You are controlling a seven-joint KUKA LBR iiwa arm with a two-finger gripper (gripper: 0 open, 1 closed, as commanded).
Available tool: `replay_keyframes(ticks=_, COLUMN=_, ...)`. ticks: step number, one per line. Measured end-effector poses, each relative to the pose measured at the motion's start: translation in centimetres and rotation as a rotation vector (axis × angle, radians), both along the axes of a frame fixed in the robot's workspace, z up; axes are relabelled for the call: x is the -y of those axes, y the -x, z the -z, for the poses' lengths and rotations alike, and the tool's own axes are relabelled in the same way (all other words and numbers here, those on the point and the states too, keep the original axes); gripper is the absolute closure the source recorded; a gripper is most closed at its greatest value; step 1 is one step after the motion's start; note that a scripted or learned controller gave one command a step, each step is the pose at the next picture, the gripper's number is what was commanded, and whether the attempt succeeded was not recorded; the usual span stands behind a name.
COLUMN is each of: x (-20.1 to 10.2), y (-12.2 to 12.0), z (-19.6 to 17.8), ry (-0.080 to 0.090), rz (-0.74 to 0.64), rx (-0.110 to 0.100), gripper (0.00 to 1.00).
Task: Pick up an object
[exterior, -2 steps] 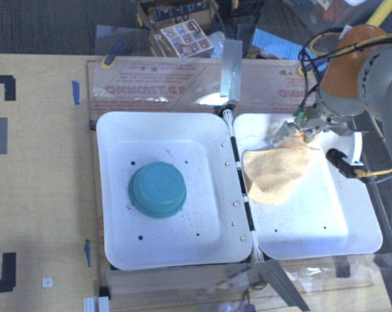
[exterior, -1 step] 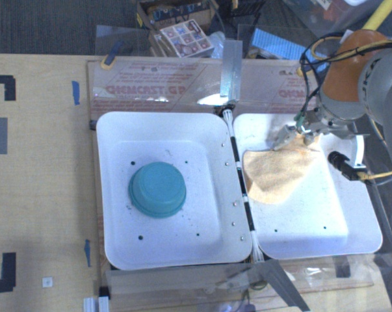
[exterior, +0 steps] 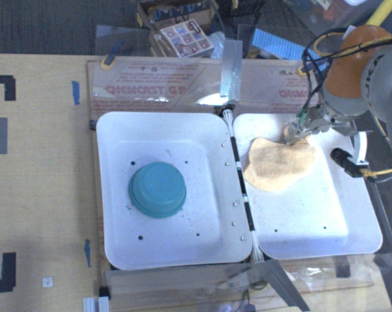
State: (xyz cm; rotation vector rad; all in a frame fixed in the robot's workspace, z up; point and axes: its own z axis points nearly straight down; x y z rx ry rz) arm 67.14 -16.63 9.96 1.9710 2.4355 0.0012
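Note:
A tan, flat, roundish piece like a sponge or cloth (exterior: pixel 279 164) lies in the right bin (exterior: pixel 326 229), against its left wall. A teal upturned bowl (exterior: pixel 158 188) sits in the middle of the left bin (exterior: pixel 117 142). My gripper (exterior: pixel 296 132) is down at the far right corner of the tan piece and touches its edge. The arm's grey body and orange band rise behind it to the right.
A black part with a yellow cable (exterior: pixel 349 162) juts over the right bin's right side. Clear plastic sheets (exterior: pixel 150 86) and clutter, boxes and cables, lie beyond the bins. Wooden bench stretches to the left.

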Motion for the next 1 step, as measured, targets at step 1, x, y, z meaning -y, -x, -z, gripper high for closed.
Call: replay_keyframes(ticks=1, x=-4.83, y=0.34, z=-7.84, ry=-0.004, rz=0.039, rx=-0.006, gripper=1.0)
